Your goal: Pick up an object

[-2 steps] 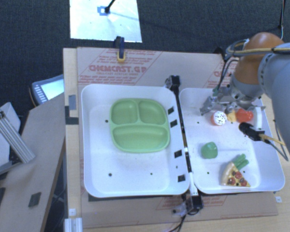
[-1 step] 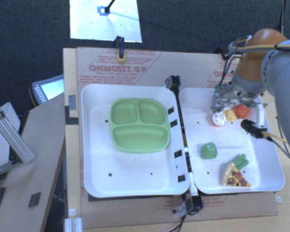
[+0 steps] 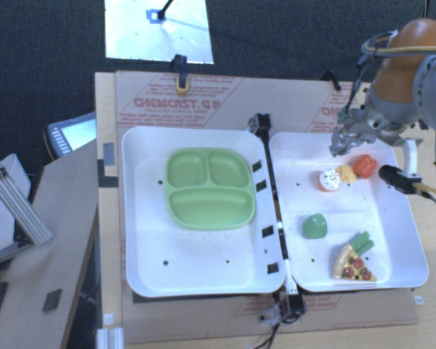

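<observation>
My hand [image 3: 339,147] hangs near the red toy [image 3: 364,166]; grip state I cannot tell. It looks light, hard, slippery; I'd pinch its middle.

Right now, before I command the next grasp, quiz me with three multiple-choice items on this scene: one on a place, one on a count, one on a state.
1. Where does the green divided plate lie?
A. left bin
B. right bin
C. on the cardboard outside the bins

2. How many compartments does that plate have?
A. two
B. three
C. five

3. How does the pizza slice rest?
A. between the gripper's fingers
B. flat on the floor of the right bin
C. on the green plate

Key: 1 A, it sits mid-floor in the left bin. 2 B, two small wells above one wide well. 3 B, it lies at the near corner, far from the gripper.
</observation>
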Motion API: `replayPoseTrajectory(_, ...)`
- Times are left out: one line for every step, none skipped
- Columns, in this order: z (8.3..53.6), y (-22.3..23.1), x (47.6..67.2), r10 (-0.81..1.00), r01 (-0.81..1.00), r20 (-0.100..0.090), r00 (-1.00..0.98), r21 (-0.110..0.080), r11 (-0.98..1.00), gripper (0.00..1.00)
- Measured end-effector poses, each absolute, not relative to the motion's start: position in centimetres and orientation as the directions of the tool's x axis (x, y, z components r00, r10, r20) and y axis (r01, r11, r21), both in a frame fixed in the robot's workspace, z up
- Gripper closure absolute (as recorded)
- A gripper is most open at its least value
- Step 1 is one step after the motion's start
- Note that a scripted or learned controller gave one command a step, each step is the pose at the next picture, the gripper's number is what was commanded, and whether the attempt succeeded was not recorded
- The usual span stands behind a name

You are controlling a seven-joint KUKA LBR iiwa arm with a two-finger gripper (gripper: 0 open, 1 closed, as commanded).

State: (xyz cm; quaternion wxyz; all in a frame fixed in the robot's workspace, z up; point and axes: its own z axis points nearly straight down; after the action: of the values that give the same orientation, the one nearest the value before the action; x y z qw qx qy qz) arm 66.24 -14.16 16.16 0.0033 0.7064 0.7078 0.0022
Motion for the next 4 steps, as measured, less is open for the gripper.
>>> replayPoseTrajectory(22.8,-14.2,66.6,1.000,1.000,-0.002,-0.005,0.010,0.005,1.00)
replayPoseTrajectory(24.0,-14.2,66.7,1.000,1.000,-0.001,-0.005,0.005,0.005,1.00)
replayPoseTrajectory(24.0,-8.5,65.2,1.000,1.000,0.002,-0.010,0.001,0.010,1.00)
replayPoseTrajectory(23.5,-4.0,65.2,1.000,1.000,0.001,-0.009,0.003,0.009,1.00)
